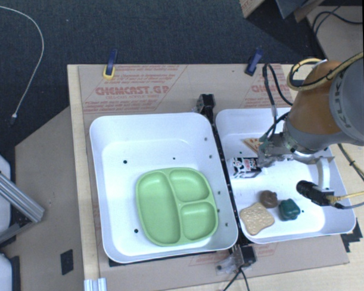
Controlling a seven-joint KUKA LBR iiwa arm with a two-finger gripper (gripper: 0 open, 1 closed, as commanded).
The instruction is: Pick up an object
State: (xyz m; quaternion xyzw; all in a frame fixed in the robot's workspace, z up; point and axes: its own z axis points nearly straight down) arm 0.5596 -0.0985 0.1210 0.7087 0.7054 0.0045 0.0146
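Note:
My gripper (264, 155) hangs low over the upper left part of the right bin (334, 226), under the grey wrist and orange band. A small white packet with black and red print (245, 166) lies just left of it. A tan flat piece (251, 143) pokes out right above the gripper. Toward the bin's front lie a brown round lump (268, 198), a tan speckled slab (256, 218) and a teal block (289, 209). Nothing can be seen held in the gripper.
The left bin (110, 150) holds a pale green divided plate (174, 205) in its front half. A black ridge separates the two bins. Cables run along the bench's right side near the arm.

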